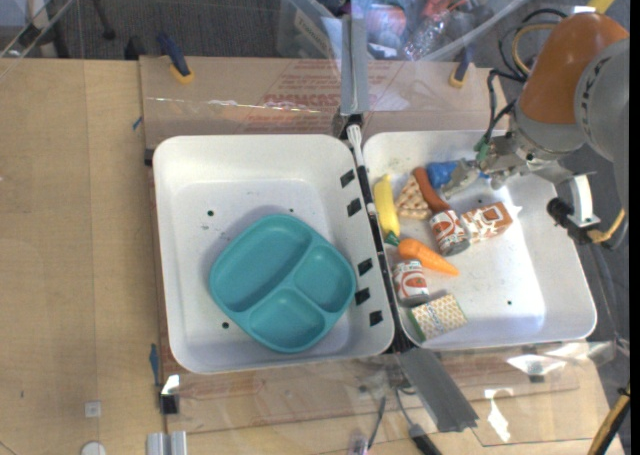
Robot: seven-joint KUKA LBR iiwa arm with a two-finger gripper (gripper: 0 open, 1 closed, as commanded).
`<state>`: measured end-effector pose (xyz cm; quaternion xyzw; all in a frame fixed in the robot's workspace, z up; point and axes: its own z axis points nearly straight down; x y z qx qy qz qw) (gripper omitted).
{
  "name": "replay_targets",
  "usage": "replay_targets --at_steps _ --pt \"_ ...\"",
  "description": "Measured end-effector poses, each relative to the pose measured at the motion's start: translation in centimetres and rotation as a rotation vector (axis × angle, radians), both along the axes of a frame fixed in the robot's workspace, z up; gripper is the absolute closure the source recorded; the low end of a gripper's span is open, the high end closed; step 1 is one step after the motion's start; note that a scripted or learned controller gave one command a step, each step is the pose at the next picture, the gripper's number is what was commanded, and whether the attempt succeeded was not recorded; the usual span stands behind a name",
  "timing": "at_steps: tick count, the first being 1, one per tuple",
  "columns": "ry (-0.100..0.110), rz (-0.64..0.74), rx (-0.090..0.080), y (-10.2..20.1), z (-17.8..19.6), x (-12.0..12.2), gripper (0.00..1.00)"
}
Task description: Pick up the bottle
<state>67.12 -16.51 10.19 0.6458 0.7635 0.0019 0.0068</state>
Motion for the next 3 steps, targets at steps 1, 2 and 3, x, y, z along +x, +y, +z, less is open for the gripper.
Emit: replay_targets --at_steps 1,2,3 --pt "-0.003 0.0 -0.001 0.0 1.1 0.1 1.0" --pt "-0.003 0.0 -0.001 0.0 1.1 0.1 0.0" --pt "0.005 -0.056 0.004 2.8 -1.2 -0.2 0.0"
